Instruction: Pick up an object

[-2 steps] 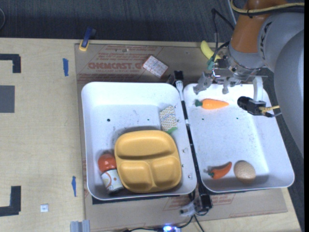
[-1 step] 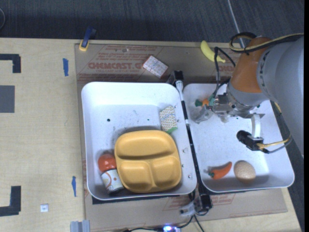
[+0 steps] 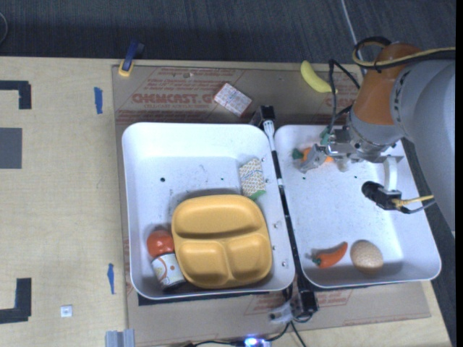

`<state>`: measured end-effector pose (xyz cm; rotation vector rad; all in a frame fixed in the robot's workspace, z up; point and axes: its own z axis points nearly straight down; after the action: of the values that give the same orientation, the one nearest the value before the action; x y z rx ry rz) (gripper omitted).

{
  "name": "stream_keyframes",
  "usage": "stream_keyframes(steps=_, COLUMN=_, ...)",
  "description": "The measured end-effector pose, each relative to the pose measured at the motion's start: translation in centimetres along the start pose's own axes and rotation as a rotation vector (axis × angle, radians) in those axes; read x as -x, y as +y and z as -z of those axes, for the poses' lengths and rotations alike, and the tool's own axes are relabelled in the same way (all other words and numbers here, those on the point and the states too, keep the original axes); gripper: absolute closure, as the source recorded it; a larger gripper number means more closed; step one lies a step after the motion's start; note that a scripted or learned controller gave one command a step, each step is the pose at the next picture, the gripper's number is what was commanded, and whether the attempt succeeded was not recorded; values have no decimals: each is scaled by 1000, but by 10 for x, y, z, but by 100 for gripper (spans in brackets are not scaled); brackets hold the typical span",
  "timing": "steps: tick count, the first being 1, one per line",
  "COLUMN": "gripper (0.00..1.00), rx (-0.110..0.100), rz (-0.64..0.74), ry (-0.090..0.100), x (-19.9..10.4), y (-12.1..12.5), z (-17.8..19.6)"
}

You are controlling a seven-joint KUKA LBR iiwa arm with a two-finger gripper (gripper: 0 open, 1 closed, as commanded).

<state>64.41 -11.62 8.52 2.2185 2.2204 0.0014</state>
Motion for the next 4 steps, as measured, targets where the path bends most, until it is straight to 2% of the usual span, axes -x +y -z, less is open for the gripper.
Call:
stream_keyframes(steps=1, gripper=100, rx=3, rz=2, ry=-2, x=-1, y=1, z=11)
stream_keyframes(steps=2, gripper=100, rx=-2, rz=1, ry=2, x=-93, y=-40, z=100)
stream_keyframes(steps=3, gripper=100, rx=-5, rz=-1, ry=2, x=-94, y=-126, z=131)
stream_keyframes(steps=4, gripper=0, rx=-5, rz=-1, ry=2, x=-94, y=-126, z=131)
